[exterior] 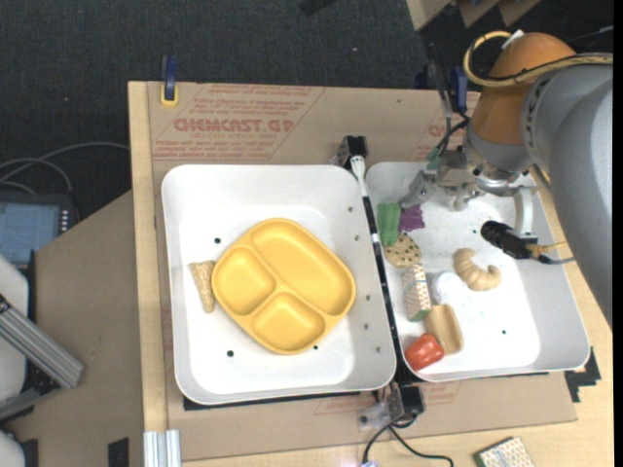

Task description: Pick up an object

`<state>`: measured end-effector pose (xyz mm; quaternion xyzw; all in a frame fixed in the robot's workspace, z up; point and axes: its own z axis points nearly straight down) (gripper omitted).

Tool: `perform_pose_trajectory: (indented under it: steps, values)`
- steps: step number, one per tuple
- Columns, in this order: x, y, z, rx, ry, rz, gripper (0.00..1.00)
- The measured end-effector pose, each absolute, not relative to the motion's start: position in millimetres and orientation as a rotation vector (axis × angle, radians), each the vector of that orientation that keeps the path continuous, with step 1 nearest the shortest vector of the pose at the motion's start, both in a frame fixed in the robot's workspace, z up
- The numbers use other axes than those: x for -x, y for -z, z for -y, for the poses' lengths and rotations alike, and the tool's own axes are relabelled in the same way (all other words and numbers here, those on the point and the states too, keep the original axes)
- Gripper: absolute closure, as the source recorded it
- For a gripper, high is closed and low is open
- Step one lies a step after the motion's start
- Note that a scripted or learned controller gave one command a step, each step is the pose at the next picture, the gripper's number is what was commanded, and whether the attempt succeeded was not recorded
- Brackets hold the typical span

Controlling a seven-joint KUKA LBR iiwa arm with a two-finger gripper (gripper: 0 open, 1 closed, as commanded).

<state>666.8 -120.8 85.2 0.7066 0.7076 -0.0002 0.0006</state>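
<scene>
Sitting on a cardboard-topped bench (292, 125) over dark carpet (195, 17): two white bins (185, 290). Hovering at two o'clock, gripper (450, 185), grip impossible to tell.

Yellow tray (282, 284) in left bin (185, 202)
</scene>
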Motion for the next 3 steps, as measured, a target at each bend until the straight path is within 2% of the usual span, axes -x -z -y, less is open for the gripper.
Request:
perform_pose_trajectory:
  steps: [1,2,3]
  values:
    - [-666.9,-85.3,125.4,-2.220,0.000,-2.220,0.00]
    - [-598.1,-84.5,144.2,-2.230,0.006,-2.222,0.00]
    - [-558.3,-84.5,173.1,-2.230,0.005,-2.221,0.00]
